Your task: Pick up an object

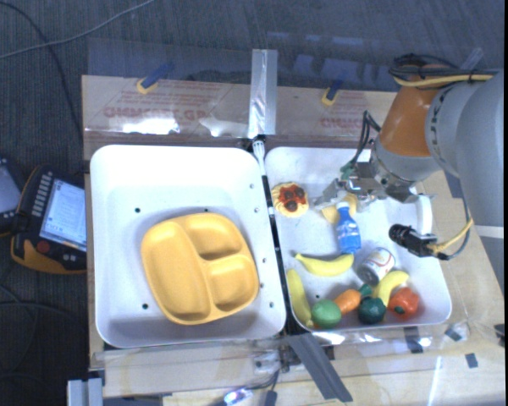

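Look at the blue bottle [348, 232] first — small, bright blue with a white cap, lying near the middle of the right bin [436, 265], cap end pointing up toward the claw [349, 190]. The claw sits just above that cap, low in the bin; you cannot tell whether it is released or clenched. Just left of it lies a small pizza toy [289, 198], red spots on yellow. Below the bottle you have a banana [325, 265], a silver can [375, 266], a second yellow fruit [298, 295], a green one [326, 314], an orange piece [348, 300], a dark green piece [372, 309] and a red one [404, 303]. The left bin [118, 184] carries a yellow divided tray [200, 266] — on the bench, both bins touch.
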Controlling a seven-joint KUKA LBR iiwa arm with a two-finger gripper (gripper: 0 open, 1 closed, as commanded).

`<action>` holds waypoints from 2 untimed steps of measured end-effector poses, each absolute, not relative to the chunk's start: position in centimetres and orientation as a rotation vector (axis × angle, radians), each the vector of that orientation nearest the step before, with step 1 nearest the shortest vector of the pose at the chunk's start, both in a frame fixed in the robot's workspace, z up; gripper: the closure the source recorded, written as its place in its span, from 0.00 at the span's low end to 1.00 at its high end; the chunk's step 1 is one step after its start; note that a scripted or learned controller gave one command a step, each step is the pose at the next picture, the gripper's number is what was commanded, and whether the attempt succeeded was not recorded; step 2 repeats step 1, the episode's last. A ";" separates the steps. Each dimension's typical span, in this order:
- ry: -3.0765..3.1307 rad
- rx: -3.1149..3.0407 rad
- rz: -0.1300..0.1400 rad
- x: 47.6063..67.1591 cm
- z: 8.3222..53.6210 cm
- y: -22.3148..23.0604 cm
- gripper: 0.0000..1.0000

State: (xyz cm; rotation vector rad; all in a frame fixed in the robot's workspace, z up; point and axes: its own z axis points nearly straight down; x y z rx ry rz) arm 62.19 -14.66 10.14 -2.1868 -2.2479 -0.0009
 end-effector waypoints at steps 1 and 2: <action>-2.038 -2.390 0.004 63.3 19.9 -7.7 1.00; -2.038 -2.390 0.004 63.3 19.9 -7.7 1.00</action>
